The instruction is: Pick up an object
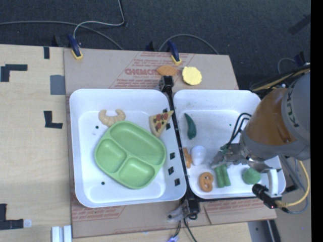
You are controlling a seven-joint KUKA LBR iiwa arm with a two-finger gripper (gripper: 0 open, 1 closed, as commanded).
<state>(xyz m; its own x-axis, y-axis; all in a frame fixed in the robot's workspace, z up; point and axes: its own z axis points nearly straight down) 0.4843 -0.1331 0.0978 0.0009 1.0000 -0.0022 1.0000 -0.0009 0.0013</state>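
From above, the grey arm with its orange band reaches in from 3 o'clock and hangs low over the right bin (pixel 252 96), its gripper (pixel 225 158) poised at the top end of a green block (pixel 221 176) lying on the bin floor at about 5 o'clock — whether the jaws are spread or closed cannot be told from this angle, and nothing is visibly lifted between them. Around the block: a pretzel-like brown piece (pixel 206 181) just beside it at 9 o'clock, a round green piece (pixel 251 176) near it at 3 o'clock, a white piece (pixel 198 154) and a small orange piece (pixel 187 158) towards the divider, and a dark green pepper (pixel 191 126) at 12 o'clock. The left bin (pixel 81 135) holds a green divided plate (pixel 130 154), a tan curved pastry (pixel 111 117) at its 11 o'clock and a pizza slice (pixel 161 121) at its 2 o'clock. A yellow disc (pixel 192 75) lies on the cardboard beyond the bins. By the look of it the approach is made; the grasp and the lift remain — no object has yet left the bin
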